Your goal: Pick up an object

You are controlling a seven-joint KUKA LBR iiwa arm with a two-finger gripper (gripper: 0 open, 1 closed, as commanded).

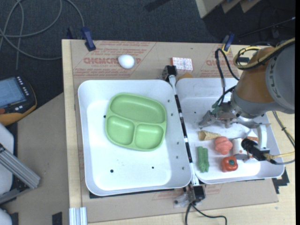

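The grey arm with its orange band (255, 76) reaches in from the right of the frame over the right bin (197, 95). Its end effector (216, 118) sits low in the middle of that bin, just above the toy food; whether it is open or closed cannot be told, and nothing can be made out in its grasp.

Below it, toward the lower right of the frame, lie the objects: a cone-shaped piece (207, 135) just under the end effector, a pink lumpy piece (223, 145) beside it, a red tomato-like piece (229, 164) lower down, and a green vegetable stick (202, 158) near the bin's left wall.

The left bin (93, 125) holds a green divided plate (136, 121) near its centre. On the counter (75, 69) above the bins, a white egg-shaped ball (125, 61) and a small patterned box (182, 63) rest well apart.
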